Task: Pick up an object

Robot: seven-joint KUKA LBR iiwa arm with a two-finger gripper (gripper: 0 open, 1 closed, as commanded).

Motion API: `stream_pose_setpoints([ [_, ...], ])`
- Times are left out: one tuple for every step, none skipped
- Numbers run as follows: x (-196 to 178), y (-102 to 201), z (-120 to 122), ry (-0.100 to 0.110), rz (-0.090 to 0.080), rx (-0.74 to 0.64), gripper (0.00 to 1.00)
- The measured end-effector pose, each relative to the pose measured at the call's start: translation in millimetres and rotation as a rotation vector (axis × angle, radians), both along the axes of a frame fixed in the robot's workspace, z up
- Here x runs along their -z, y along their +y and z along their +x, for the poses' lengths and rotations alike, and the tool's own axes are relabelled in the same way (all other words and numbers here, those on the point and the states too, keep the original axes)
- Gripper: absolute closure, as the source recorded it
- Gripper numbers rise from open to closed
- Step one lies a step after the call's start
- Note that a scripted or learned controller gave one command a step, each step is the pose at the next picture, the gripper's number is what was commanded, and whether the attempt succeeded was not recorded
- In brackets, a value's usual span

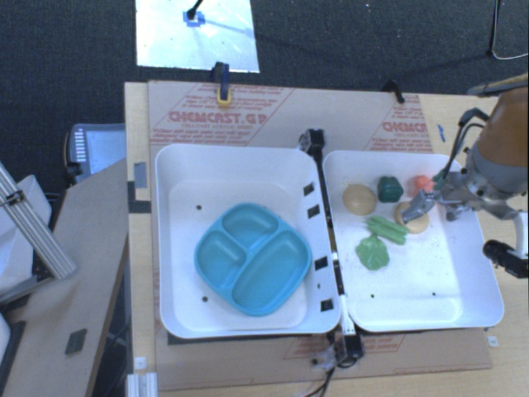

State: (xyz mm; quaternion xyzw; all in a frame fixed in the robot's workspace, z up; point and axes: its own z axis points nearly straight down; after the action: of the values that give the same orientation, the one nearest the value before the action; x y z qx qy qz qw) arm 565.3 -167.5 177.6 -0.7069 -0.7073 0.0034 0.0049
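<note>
Surface [140, 222]: tan board top, w/ a printed cardboard sheet [248, 114] (red "CHEMCAST" lettering) laid under both bins. A yellow clamp [223, 89] w/ dark top grips the sheet's far edge; a 2nd dark clip [395, 93] sits on the far edge further right.

Left bin [178, 180]: you have one item in it, a blue divided tray [252, 259] w/ three compartments, lying flat, roughly centre, turned at a slant to the bin walls.

Right bin [430, 300]: items bunched in the far half. Tan round object [359, 198] nearest the divider; dark green object [390, 189] just beside it on its right; small orange-red object [421, 183] beyond that; pale round piece [413, 219] under the hand; light green long piece [387, 229] w/ a light green leafy piece [373, 253] just beside it, toward the near side. Near half of this bin is bare white.

Black clips [315, 213] run along the seam btwn the bins; cables trail off the near edge.

Arm: enters from your right, orange band above grey wrist. Hand [419, 206] is low over the right bin's far half, at the pale round piece, close to the orange-red one. Can't tell how far it is parted, nor whether it has hold of anything.

Room: dark carpet floor [66, 40] around the surface. A pale square panel [196, 21] lies on the floor behind, w/ a small blue mark. Grey board and metal rail at your left.
</note>
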Motion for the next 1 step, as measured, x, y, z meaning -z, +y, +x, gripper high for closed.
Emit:
stream_pose_setpoints([
  [-7.7,0.7,2.8,-0.013,-0.002,-0.003,0.0],
])
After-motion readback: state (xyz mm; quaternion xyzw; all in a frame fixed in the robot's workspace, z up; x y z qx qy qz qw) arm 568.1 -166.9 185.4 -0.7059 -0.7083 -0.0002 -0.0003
